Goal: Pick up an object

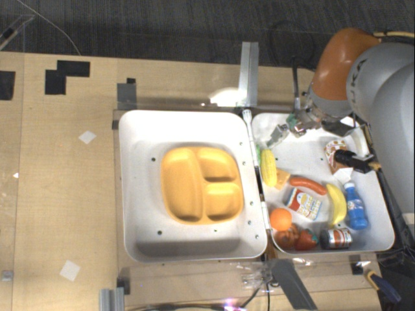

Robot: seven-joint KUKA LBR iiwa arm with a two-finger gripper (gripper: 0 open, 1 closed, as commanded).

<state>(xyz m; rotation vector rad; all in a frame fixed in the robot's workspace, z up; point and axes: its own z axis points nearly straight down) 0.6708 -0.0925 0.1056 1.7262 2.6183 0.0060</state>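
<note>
My gripper (pixel 283 131) hangs over the back left corner of the right bin (pixel 382 235), with the orange wrist band (pixel 337 60) behind it. Nothing shows in its grasp. Just in front of it lies a yellow corn cob (pixel 267 167) along the bin's left wall. Further forward are a red sausage (pixel 306 184), a small juice carton (pixel 305 203), a banana (pixel 336 203), a blue bottle (pixel 355 207), an orange (pixel 281 219), a red fruit (pixel 302 240) and a can (pixel 336 238).
The left bin (pixel 139 173) holds a yellow divided plate (pixel 201 183). A red and white packet (pixel 337 153) lies at the right bin's back right, partly under the arm. A metal post (pixel 249 76) stands behind the wall between the bins.
</note>
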